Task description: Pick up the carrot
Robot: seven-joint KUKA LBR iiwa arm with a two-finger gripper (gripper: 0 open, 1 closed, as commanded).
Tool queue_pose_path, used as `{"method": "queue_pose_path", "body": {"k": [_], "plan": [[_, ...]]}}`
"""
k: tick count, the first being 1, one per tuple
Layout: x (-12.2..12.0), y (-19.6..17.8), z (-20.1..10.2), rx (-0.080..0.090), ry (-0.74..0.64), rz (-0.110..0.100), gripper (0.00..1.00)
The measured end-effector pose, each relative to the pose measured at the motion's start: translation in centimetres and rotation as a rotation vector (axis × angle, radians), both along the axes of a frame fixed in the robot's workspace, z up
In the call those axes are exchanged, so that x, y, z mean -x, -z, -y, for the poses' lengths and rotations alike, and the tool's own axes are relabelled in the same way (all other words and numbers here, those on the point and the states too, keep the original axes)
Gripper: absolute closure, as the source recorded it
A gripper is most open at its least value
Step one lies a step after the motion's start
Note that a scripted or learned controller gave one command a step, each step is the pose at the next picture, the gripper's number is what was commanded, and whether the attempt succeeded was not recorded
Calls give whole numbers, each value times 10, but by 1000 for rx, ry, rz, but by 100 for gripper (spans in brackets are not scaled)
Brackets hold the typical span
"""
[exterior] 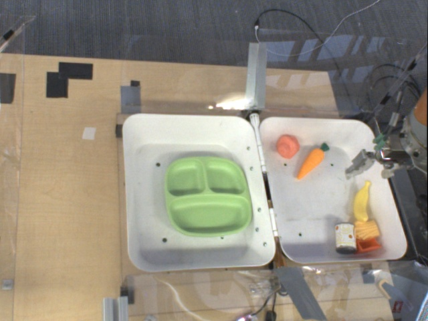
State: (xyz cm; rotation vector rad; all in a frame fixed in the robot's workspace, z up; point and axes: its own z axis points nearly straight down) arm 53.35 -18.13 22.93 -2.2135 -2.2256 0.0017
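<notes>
Orange and tapering, one carrot (310, 164) with a small green top lies tilted in the right-hand bin (314, 239), its leafy end pointing up and to the right, its narrow tip down and to the left. At the near corner of that bin sit one small can (345, 238) and one ridged yellow-and-orange item (367, 237), touching each other, with one yellow banana (362, 201) standing just behind them. Farther back, one pinkish-red round item (288, 146) rests just left of the carrot, apart from it. One green divided plate (208, 195) with three compartments occupies the left-hand bin (140, 179). Two white bins stand side by side on the wooden bench (60, 199). From the right, the arm reaches over the right bin's edge, its gripper (364, 162) near the rim and well clear of the carrot; whether its fingers are apart or together cannot be told.
</notes>
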Motion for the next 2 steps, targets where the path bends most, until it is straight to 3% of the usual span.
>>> {"method": "queue_pose_path", "body": {"k": [1,2], "plan": [[-72,137,-8,0,-275,4,0],[-127,142,-24,3,-353,12,0]]}}
